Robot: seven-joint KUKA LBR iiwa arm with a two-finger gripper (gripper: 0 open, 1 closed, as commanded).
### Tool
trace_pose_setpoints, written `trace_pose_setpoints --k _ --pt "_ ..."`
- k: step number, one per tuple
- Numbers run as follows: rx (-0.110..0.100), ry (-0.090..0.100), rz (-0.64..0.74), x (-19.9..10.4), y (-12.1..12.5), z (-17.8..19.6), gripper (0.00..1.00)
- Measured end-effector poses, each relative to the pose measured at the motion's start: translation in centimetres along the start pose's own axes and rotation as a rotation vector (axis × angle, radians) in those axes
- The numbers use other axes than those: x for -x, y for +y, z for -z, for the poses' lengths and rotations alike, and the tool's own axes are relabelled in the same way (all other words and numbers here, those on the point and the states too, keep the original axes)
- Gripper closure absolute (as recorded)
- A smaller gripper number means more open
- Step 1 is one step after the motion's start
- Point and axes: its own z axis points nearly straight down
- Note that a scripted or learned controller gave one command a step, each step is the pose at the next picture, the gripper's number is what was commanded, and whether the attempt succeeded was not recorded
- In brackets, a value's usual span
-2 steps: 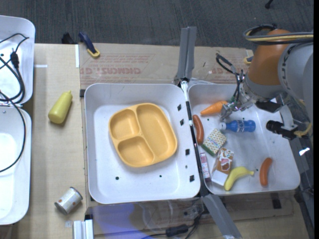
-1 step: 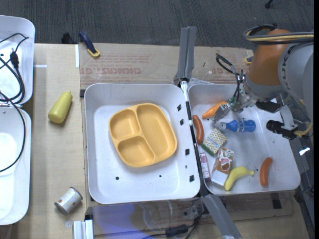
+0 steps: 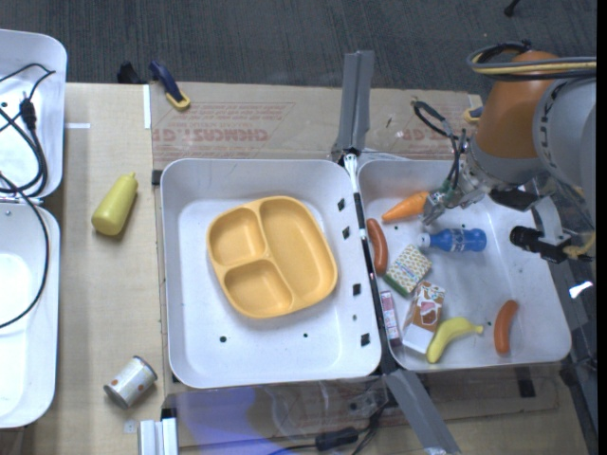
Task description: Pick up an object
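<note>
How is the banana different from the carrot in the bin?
The banana is yellow and curved; the carrot is orange, straight and pointed. The banana lies near the front edge of the right bin, far from the gripper; the carrot lies at the back, right beside it. Both are toy foods lying flat.

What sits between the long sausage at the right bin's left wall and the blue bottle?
In the camera view, between the long sausage and the blue bottle lies bare white bin floor.
</note>
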Motion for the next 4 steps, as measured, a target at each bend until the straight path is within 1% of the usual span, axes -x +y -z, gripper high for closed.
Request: trace_pose_setpoints --k 1,2,3,4 --pt "0.0 0.001 0.208 5.2 -4.6 -0.8 1.0" --pt "0.0 0.001 0.208 5.2 -4.6 -0.8 0.0" --pt "-0.002 0.004 0.0 -0.1 -7.2 -0.8 0.0" --pt "-0.002 0.003 -0.004 0.0 -7.2 0.0 1.0"
